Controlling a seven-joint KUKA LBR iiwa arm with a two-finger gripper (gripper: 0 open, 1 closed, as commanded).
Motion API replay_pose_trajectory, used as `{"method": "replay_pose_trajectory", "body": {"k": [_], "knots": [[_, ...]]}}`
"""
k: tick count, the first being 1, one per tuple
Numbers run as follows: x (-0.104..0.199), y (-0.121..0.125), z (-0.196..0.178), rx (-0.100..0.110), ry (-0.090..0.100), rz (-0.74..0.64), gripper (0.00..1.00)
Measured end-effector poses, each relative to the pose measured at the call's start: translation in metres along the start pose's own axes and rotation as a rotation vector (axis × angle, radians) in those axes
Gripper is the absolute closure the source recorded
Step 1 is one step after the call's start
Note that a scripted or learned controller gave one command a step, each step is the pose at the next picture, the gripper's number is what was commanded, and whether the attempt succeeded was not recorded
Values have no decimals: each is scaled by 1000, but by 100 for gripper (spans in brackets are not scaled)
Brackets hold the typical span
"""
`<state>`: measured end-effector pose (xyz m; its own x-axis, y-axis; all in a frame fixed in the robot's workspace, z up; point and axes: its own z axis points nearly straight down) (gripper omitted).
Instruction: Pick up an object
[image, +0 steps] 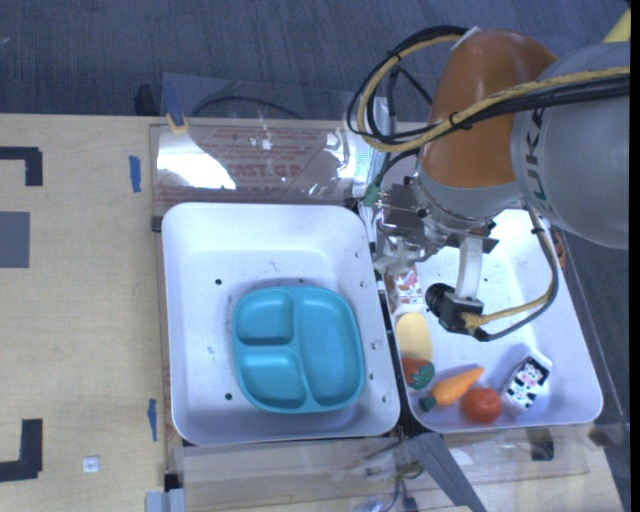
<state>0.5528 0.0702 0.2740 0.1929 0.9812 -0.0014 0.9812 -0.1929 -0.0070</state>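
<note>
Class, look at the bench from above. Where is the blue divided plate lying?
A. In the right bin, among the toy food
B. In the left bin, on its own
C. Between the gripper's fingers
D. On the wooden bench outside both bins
B: the blue divided plate lies flat in the left bin, while the carrot and tomato lie in the right bin.

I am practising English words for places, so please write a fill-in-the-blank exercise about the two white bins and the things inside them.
1. The light blue divided plastic plate lies in the ____ white bin.
2. That plate has ____ compartments.
3. The small orange toy carrot lies in the ____ white bin.
4. The round toy tomato beside the carrot is ____ in colour.

Missing words: left; three; right; red
</note>
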Motion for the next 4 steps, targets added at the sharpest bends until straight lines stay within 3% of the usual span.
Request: {"method": "replay_pose_trajectory", "body": {"k": [1,2,3,4], "knots": [[22,-31,25,-1,0,0,100],[62,28,-57,-11,3,-44,100],[53,51,-106,-11,0,-249,100],[66,-30,18,3,-3,-229,100]]}}
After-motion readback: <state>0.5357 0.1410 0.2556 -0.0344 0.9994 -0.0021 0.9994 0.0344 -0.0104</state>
